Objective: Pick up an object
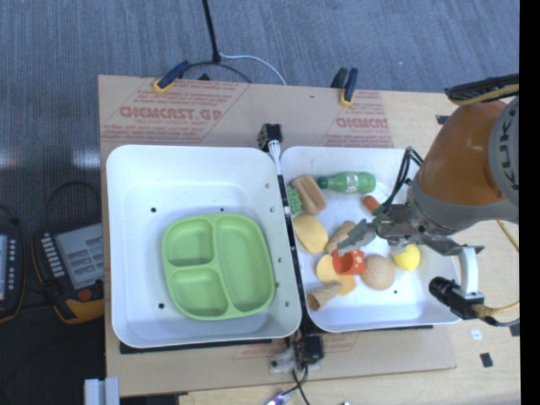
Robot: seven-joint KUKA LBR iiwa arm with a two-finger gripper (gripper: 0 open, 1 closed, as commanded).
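A light green divided tray (219, 264) lay in the left white bin (135, 184); a green bottle (346, 181), red pepper (348, 262) and yellow lemon (407, 257) lay in the right.

The arm (472, 163) is reaching in over the right bin (422, 310), its gripper (359, 236) hanging just above a red toy (348, 262) among the piled food toys. A green bottle (346, 181) is lying near the bin's far wall. A green tray (219, 264) is sitting in the left bin (135, 175).
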